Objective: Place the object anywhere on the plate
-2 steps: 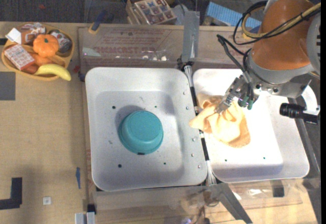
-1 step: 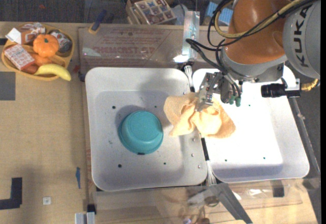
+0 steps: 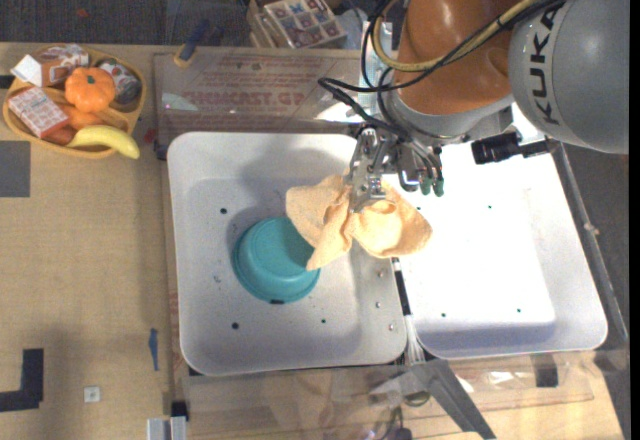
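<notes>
One arm (image 3: 560, 48) bears the letters "KUKA" on its grey shell. Below it, the gripper (image 3: 366, 186) is pinched on a yellow cloth (image 3: 350, 220), which drapes beneath the fingers over the bins' shared edge, its left corner overlapping the teal plate (image 3: 268, 263) at lower left.

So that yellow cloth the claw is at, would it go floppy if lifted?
Probably. The yellow cloth lies crumpled in folds, so it likely droops and sags. One edge drapes over the teal plate, suggesting softness. It looks thin, so probably light and apt to slip from the gripper.
</notes>
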`<state>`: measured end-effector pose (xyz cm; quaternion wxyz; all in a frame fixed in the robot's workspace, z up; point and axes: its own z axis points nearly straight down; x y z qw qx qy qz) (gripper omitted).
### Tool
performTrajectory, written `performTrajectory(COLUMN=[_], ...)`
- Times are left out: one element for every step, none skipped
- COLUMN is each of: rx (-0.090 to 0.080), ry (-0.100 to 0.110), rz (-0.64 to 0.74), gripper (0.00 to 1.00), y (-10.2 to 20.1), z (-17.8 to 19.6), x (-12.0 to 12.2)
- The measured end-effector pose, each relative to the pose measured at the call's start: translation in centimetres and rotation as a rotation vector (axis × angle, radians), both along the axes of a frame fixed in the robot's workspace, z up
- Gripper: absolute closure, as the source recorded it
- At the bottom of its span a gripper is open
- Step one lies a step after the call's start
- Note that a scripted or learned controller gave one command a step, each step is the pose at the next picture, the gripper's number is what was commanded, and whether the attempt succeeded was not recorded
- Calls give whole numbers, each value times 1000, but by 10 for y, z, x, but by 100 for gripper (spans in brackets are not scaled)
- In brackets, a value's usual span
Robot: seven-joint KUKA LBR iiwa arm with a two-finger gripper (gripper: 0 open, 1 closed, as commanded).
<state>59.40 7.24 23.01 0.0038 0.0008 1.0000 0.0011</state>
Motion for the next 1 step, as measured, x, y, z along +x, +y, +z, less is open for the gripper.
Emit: performTrajectory(rx=[0], ry=[-1], rz=[0], gripper=[0], y=[0], z=[1], x=[0])
